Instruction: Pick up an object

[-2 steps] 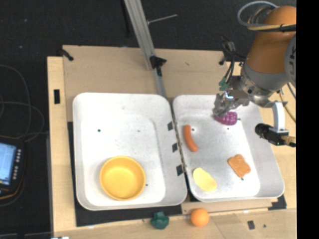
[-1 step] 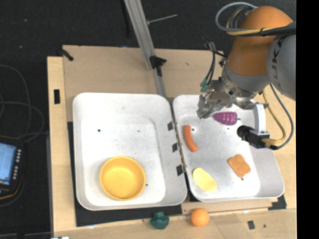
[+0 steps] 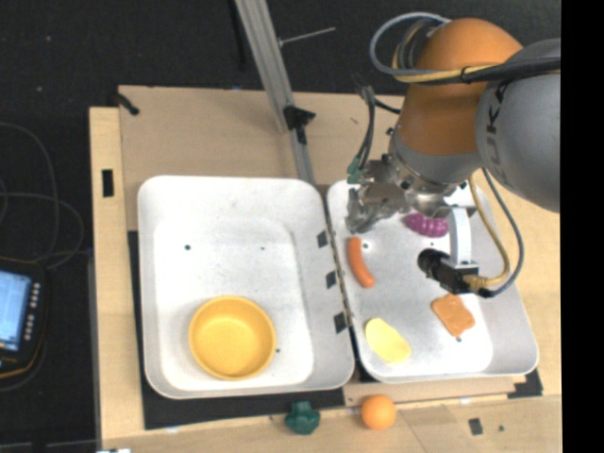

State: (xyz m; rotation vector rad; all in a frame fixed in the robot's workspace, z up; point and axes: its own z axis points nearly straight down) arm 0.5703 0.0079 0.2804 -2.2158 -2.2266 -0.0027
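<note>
In the right bin (image 3: 505,352) lie an orange carrot-shaped piece (image 3: 360,261), a pale yellow lemon-like piece (image 3: 386,340), an orange wedge (image 3: 454,315) and a purple piece (image 3: 427,224) partly hidden under the arm. My gripper (image 3: 361,217) hangs over the bin's upper left corner, just above the carrot piece's top end. Nothing shows between its fingers. The left bin (image 3: 170,206) holds a yellow bowl (image 3: 232,337).
An orange ball (image 3: 378,411) and a small green object (image 3: 302,418) rest on the bench in front of the bins. A metal pole (image 3: 274,74) slants up behind the bins. A black cable connector (image 3: 442,267) dangles over the right bin.
</note>
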